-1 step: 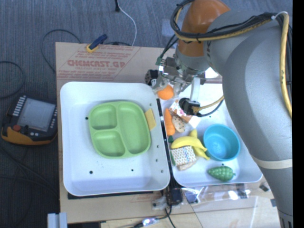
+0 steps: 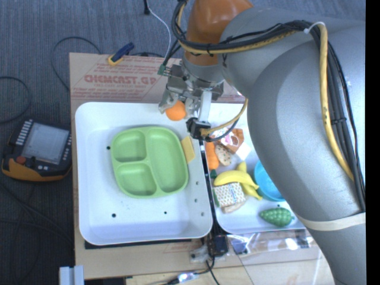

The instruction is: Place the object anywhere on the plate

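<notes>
A green plate (image 2: 148, 162) with three compartments lies in the left white bin (image 2: 95, 218). My gripper (image 2: 179, 115) hangs over the bin's far right part, just beyond the plate's far right corner. A small round orange fruit (image 2: 175, 113) sits between its fingers, lifted off the bin floor. A thin yellow wedge (image 2: 188, 149) lies against the plate's right rim, below the gripper.
The right bin (image 2: 249, 223) holds a carrot (image 2: 211, 157), a bread slice (image 2: 225, 154), a banana (image 2: 238, 179), a waffle-like piece (image 2: 230, 196), a blue bowl (image 2: 268, 183) and a green knobbly fruit (image 2: 276, 217). A handheld controller (image 2: 38, 150) lies left of the bench.
</notes>
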Tool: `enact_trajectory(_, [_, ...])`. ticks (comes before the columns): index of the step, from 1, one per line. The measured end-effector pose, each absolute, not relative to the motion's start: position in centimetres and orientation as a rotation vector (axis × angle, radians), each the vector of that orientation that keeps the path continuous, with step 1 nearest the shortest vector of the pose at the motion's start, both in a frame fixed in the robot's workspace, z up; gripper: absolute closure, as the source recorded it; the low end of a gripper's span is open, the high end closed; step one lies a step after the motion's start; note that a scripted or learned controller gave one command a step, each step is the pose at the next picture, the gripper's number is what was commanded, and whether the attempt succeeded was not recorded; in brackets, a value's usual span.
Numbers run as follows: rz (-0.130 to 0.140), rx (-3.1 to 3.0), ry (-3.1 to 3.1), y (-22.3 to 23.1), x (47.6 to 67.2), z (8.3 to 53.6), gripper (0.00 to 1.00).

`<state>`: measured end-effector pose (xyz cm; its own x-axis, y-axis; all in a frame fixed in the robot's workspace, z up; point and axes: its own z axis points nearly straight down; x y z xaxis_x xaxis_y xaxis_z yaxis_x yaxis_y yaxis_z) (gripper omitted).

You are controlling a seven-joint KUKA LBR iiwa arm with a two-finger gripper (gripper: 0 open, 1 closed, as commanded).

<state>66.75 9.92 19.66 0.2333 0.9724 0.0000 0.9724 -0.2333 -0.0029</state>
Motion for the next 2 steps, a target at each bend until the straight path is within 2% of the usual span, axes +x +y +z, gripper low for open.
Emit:
enact_trajectory(1, [0.007,-2.47,-1.94,9.55,66.77,19.61,0.0])
enact_trajectory(2, [0.007,-2.47,-1.94,9.55,66.77,19.61,0.0])
